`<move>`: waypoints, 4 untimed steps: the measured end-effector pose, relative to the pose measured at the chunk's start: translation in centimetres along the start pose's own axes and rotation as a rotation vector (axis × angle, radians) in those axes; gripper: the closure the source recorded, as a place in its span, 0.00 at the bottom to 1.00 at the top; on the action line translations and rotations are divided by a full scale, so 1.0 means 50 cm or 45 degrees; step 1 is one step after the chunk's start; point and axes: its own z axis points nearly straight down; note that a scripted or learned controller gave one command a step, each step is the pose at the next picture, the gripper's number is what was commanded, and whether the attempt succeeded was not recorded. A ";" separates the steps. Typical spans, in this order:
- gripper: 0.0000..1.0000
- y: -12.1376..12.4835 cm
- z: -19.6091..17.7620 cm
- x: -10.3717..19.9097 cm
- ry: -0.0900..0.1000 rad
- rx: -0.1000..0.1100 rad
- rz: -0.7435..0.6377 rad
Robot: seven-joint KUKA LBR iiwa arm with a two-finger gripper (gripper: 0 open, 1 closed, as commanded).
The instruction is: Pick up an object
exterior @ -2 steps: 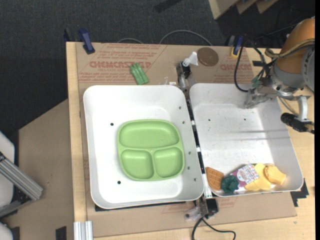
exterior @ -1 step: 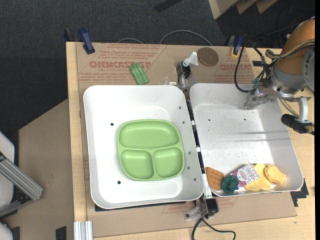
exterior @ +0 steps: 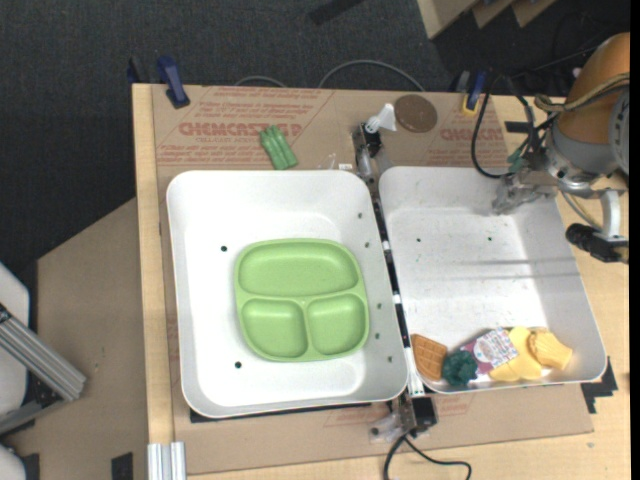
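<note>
The arm (exterior: 590,118) stands at the far right corner of the right bin (exterior: 470,268), and its gripper (exterior: 515,190) hangs just over that bin's far edge. It is small and partly blurred here, so I cannot tell its state, and I see nothing held in it.

The things to pick lie together along the near edge of the right bin, close to its near right corner: a brown waffle piece (exterior: 428,354), a dark green lump (exterior: 460,368), a small white and pink packet (exterior: 493,347), a yellow piece (exterior: 515,365) and an orange-yellow biscuit (exterior: 550,349). They touch or overlap each other. The left bin (exterior: 200,298) carries a green divided plate (exterior: 300,298).

In my judgement the step now is the approach. The gripper must cross the whole bin toward the near edge. It is better to choose a thing at the end of the row, like the waffle piece or the biscuit, because there is free space on one side. The descent should be straight and stay off the bin wall, which is very near to the pile.
</note>
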 end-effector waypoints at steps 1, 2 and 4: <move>1.00 0.002 -0.021 0.000 -0.002 -0.004 0.000; 1.00 0.003 -0.043 -0.001 -0.004 -0.009 0.000; 1.00 0.006 -0.085 -0.002 -0.009 -0.018 -0.001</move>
